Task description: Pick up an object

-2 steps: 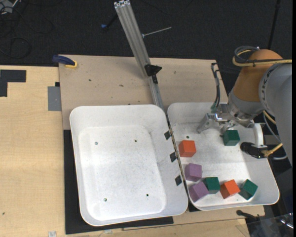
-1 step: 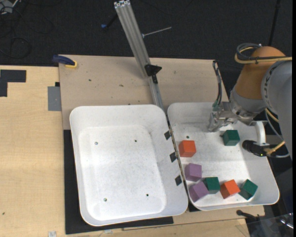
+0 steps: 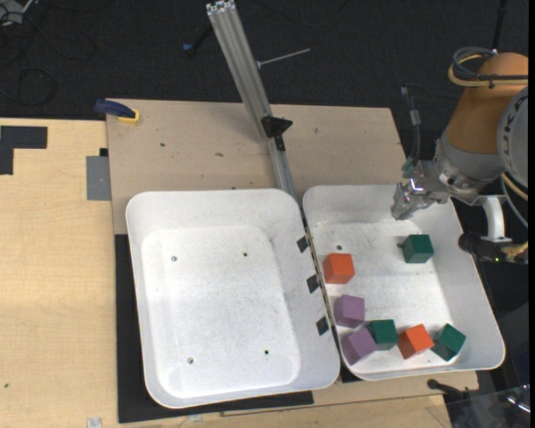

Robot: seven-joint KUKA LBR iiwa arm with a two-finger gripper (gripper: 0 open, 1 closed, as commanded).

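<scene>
The right bin [image 3: 374, 212] holds several small blocks. A green block [image 3: 417, 249] lies near its right wall, and an orange block [image 3: 339, 267] sits by the divider. Two purple blocks [image 3: 349, 310] [image 3: 358, 343], two green blocks [image 3: 383, 332] [image 3: 449, 341] and an orange block [image 3: 416, 340] cluster along the front. My gripper [image 3: 404, 205] hangs over the bin's far right part, just above and behind the lone green block. Nothing shows between its tips.
The left bin [image 3: 160, 230] stands beside the right one, split from it by a rim with black clips [image 3: 313, 283]. A slanted aluminium rail [image 3: 246, 78] rises behind the bins. A blue and yellow clamp [image 3: 116, 110] lies at the bench's far left corner.
</scene>
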